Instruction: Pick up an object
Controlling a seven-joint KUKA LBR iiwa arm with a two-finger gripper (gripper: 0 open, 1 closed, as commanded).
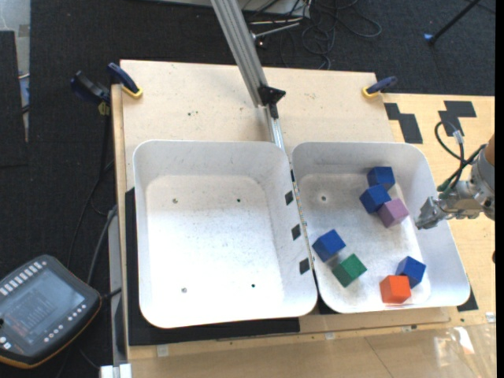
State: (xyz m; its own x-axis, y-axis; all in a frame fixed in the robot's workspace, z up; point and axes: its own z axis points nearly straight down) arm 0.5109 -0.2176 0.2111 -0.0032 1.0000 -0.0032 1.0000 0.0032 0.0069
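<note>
Approach step: gripper [426,216] hangs at the right bin's [346,160] outer rim; finger state impossible to tell. Purple block [394,211] sits just beside the tip, inward. Next: move over it, descend.

We count two white bins: the right bin [441,242] just left of the gripper [428,216], the left bin [157,179] well beyond it. In the nearer bin we tally seven blocks. Four blue: one [380,177] up-left of the gripper, one [375,198] just below that, one [328,244] farther left, one [411,270] below. One purple block [393,211] closest, one green block [349,268], one orange block [395,289].
</note>
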